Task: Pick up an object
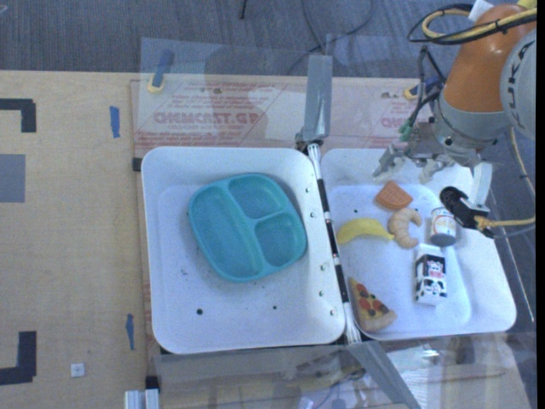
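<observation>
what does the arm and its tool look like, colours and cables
The arm is grey with a broad rounded orange band above the wrist. Black and yellow cables loop along its top, and a yellow cable trails off below to the right. A small green patch shows near the wrist. The tool is a grey metal assembly with thin fingers.

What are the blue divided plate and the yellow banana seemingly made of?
The blue divided plate looks like moulded plastic: one even teal colour, smooth rounded ridges between its three compartments, a soft matt sheen. The banana is probably a plastic or rubber toy: flat uniform yellow with no spots or bruises, though it is too small to be sure.
</observation>
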### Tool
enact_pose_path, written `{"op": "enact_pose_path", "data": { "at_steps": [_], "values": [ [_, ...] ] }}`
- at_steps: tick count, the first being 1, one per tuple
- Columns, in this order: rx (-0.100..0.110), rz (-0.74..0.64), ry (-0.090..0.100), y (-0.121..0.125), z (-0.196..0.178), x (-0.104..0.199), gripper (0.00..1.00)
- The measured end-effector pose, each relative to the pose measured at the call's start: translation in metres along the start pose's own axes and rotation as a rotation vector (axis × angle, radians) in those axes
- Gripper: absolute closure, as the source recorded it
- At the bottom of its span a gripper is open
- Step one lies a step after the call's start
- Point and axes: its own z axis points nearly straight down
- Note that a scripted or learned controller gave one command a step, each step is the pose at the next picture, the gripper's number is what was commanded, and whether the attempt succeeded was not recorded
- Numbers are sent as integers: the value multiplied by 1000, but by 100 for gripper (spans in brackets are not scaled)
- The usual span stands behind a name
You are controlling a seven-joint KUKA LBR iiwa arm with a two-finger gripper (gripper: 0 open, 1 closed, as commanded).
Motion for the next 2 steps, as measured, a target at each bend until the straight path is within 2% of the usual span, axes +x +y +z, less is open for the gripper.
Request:
{"op": "enact_pose_path", "data": {
  "at_steps": [1,2],
  "values": [
    [-20,-32,-6,3,88,-30,0],
    [-9,-23,-4,-4,105,-84,0]
  ]
}}
